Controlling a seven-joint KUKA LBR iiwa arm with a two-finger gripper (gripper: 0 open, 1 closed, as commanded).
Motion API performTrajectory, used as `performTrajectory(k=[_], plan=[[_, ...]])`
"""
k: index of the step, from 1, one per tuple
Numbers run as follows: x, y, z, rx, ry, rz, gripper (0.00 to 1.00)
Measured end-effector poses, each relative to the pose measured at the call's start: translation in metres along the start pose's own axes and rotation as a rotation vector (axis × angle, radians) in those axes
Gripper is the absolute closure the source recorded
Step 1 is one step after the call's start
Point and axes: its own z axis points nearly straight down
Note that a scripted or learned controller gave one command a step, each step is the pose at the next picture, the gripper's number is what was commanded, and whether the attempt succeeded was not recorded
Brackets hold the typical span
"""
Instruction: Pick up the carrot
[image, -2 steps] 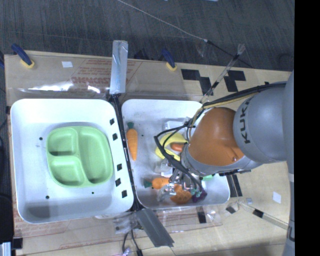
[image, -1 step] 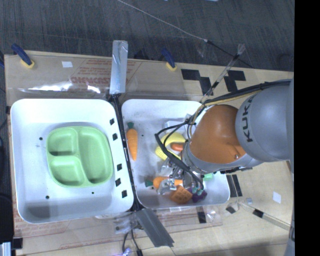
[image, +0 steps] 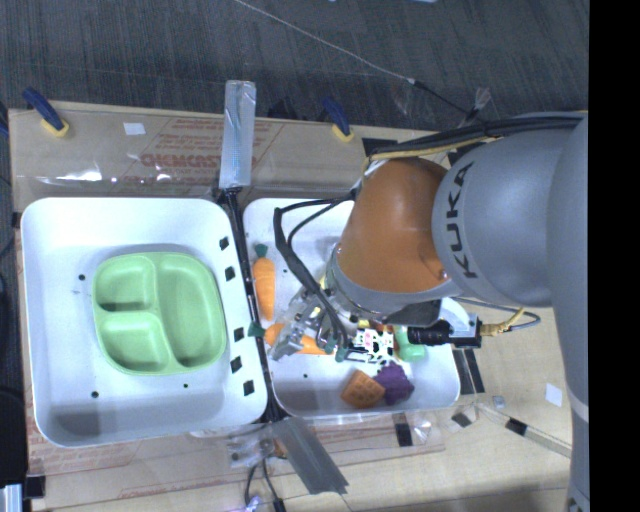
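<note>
Light is even and rather bright; the white bins (image: 60, 300) glare slightly, shadows are soft, and details look a little blurred.

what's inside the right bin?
Right bin: carrot by the left wall, purple toy, brown piece, green bit, pincer. The arm covers the rest.

Arm (image: 520, 215): smooth grey casing, black "KUKA" lettering on the side. Orange band (image: 395, 235), glossy and rounded, above the jaws. Black cables (image: 290, 240) loop beside it. Gripper (image: 300, 335): grey metal fingers, small coloured wiring behind the jaws.
</note>
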Motion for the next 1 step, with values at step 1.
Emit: performTrajectory(k=[1], plan=[[0.0089,0.0043,0.0015,0.003,0.001,0.549,1.0]])
